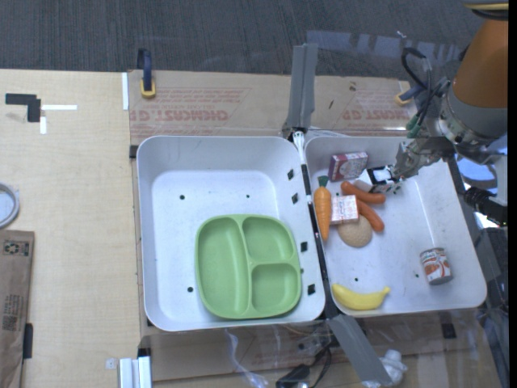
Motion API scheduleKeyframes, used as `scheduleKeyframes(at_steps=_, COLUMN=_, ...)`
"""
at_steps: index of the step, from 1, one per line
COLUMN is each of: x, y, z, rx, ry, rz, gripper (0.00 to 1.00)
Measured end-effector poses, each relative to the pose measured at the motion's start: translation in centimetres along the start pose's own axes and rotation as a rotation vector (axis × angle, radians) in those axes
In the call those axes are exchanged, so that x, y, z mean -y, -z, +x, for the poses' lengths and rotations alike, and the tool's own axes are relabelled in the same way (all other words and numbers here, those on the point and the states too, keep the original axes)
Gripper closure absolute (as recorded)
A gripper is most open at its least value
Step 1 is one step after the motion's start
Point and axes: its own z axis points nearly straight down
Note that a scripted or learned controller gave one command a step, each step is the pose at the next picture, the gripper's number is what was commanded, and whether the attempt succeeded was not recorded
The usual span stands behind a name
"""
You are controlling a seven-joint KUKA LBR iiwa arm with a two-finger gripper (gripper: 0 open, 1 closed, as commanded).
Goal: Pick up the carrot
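The orange carrot with a green top lies lengthwise along the left wall of the right bin. My gripper hangs over the upper middle of that bin, to the right of the carrot and apart from it, just above a hot dog. Its fingertips are small and dark against the bin floor.
A small red box, a white and red packet, a bread roll, a banana and a small can share the right bin. The left bin holds a green divided plate.
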Motion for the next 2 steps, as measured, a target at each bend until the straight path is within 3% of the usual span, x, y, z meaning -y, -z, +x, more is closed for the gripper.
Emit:
scheduleKeyframes(at_steps=1, x=4.3, y=0.8, z=7.7, rx=-0.001, ry=0.167, rz=0.002, gripper=1.0)
scheduleKeyframes(at_steps=2, x=9.4, y=-2.6, z=12.3, rx=-0.001, ry=0.095, rz=0.003, gripper=1.0)
